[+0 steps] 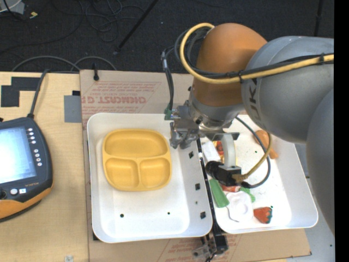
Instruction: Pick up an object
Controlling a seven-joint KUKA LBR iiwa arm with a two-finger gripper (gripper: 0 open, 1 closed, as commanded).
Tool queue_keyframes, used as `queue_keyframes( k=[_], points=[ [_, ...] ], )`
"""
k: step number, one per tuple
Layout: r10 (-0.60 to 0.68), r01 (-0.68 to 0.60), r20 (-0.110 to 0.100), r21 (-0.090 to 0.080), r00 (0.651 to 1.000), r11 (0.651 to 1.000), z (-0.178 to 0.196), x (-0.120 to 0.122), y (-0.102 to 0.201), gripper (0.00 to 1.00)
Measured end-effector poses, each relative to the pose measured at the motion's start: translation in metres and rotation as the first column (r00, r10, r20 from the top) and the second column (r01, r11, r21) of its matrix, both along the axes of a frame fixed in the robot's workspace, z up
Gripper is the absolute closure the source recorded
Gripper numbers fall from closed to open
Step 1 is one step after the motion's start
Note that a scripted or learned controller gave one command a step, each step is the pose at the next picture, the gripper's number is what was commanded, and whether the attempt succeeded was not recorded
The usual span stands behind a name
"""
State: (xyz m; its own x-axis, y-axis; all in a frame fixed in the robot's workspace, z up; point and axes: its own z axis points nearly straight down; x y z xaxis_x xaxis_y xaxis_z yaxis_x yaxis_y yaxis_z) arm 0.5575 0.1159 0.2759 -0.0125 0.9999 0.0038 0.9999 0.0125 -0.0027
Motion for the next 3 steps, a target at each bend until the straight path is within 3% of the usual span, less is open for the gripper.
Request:
queue_keyframes(
  k=[1, 2, 3],
  points=[
    [-0.01, 0.01, 0.0, -0.003, 1.0, 1.0, 0.018, -0.016, 0.021, 1.0],
    [-0.012, 0.012, -0.001, -0.003, 1.0, 1.0, 0.066, -0.078, 0.0, 1.0],
    [-0.016, 0.016, 0.005, -0.004, 1.0, 1.0, 0.119, -0.081, -0.055, 1.0]
  ],
)
